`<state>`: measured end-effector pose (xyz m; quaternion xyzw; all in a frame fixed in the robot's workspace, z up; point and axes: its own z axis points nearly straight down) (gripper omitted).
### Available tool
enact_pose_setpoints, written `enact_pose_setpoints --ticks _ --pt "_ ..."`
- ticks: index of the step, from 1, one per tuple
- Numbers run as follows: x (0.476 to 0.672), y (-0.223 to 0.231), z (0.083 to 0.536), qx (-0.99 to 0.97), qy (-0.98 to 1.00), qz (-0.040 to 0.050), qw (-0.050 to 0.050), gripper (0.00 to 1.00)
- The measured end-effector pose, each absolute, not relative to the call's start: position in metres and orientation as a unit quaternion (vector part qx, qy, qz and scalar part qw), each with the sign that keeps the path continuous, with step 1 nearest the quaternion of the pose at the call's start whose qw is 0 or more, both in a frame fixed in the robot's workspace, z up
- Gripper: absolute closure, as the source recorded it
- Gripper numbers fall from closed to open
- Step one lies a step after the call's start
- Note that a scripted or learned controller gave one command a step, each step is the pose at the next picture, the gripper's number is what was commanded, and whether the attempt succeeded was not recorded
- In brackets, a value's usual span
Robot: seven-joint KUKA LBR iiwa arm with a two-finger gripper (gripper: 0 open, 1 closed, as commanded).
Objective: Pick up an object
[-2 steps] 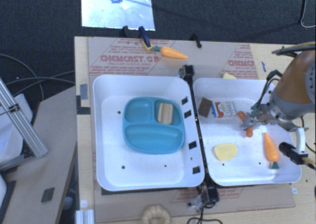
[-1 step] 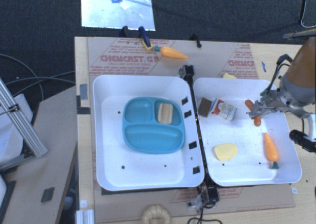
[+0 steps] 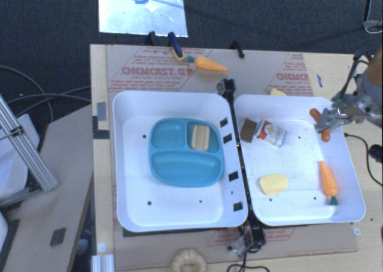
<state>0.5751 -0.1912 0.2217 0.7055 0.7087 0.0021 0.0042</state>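
My gripper [image 3: 328, 121] hangs over the right bin's [image 3: 299, 217] far right corner, reaching in from the right. Just under and beside it lies a small orange piece [image 3: 316, 115], partly covered by the gripper. Further items in that bin are a carrot [image 3: 327, 180] at the right wall, a pale yellow lump [image 3: 273, 184] near the front, a small red-and-white can [image 3: 271, 133] on its side and a brown block [image 3: 248, 127] next to it.
The left bin [image 3: 131, 205] holds a blue divided plate [image 3: 173, 166] with a tan slice [image 3: 200, 138] in one compartment. A second carrot [image 3: 206, 64] lies on the cardboard behind the bins. A yellow bit [image 3: 277, 91] sits at the right bin's far rim.
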Motion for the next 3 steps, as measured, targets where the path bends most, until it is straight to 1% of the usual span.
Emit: enact_pose_setpoints --ticks 1,2,3 --pt "0.576 -0.191 0.225 0.705 0.709 0.001 0.002 1.0" --pt "0.592 -0.151 0.227 0.704 0.71 0.0014 0.001 1.0" --pt "0.617 -0.091 0.23 0.703 0.711 0.002 0.001 1.0"
